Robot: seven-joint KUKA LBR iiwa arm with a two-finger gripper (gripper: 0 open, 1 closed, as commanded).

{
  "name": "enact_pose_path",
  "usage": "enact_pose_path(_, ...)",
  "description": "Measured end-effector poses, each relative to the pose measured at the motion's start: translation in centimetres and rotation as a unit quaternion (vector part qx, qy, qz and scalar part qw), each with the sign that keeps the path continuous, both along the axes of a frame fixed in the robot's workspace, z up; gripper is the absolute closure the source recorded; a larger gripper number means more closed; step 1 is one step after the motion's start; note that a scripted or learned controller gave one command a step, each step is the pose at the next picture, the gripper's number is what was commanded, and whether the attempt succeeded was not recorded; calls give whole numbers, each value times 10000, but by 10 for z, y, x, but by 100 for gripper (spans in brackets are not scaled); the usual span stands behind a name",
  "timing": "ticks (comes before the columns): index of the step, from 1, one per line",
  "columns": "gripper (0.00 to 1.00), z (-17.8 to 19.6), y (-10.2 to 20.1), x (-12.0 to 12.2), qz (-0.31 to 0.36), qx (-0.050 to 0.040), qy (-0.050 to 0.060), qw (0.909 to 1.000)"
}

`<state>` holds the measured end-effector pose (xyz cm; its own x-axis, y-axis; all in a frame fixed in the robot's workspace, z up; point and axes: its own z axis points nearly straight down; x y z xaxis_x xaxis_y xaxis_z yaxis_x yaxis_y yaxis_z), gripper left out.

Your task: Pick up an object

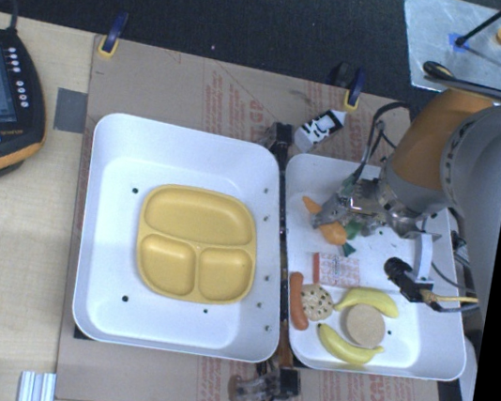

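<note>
Your gripper point(348, 211) hangs low over the right bin point(451, 364), at about 11 o'clock on that bin's floor. From this angle you cannot tell whether it is spread or pressed together, and nothing is visibly pinched in it. The nearest thing to it is an orange piece point(331, 227) lying just at its 7 o'clock, with a small green piece point(349, 249) at its 6 o'clock. Toward the bin's 7 o'clock you have a red sausage point(297, 303) touching a round cracker point(316, 301). At 6 o'clock two bananas point(369, 300) bracket a tan disc point(365, 326). The left bin point(96, 216) holds a yellow divided plate point(196, 243) at its centre.
</note>
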<state>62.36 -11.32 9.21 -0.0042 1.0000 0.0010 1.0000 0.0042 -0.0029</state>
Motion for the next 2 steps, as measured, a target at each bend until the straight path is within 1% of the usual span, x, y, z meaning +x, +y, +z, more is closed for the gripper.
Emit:
enact_pose_path(1,0,0,20,7,-3,-1,-5,10000)
enact_pose_path(2,0,0,4,33,5,0,1,10000)
